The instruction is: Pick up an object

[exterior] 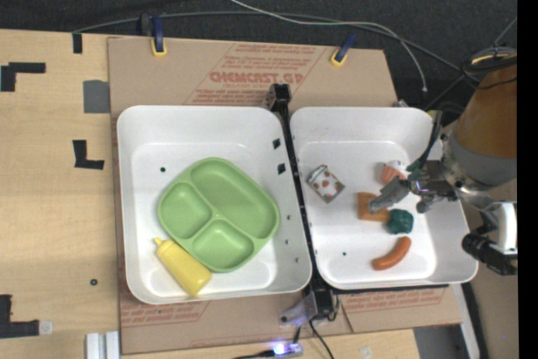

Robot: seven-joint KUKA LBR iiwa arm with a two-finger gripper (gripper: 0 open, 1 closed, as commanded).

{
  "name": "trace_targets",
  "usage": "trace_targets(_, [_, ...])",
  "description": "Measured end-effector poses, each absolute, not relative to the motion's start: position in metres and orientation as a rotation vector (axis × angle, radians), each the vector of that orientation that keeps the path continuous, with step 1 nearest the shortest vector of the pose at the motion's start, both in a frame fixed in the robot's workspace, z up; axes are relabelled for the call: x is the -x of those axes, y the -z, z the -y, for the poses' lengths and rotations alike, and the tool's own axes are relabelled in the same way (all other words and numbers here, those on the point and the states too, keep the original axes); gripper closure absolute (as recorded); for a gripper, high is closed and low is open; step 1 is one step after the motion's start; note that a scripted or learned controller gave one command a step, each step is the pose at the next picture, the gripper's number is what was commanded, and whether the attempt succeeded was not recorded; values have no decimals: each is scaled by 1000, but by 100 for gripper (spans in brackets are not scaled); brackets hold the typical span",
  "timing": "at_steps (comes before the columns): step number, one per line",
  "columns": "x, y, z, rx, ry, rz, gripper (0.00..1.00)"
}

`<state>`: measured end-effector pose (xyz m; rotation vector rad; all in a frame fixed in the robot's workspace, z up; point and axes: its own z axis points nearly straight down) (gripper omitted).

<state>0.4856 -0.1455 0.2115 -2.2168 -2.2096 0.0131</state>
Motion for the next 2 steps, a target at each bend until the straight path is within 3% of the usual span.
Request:
trace_targets(1, [-488, -217, 145, 2219, -3, 2221, 0])
trace_targets(2, [-490, -167, 154, 2219, -6, 2217, 0])
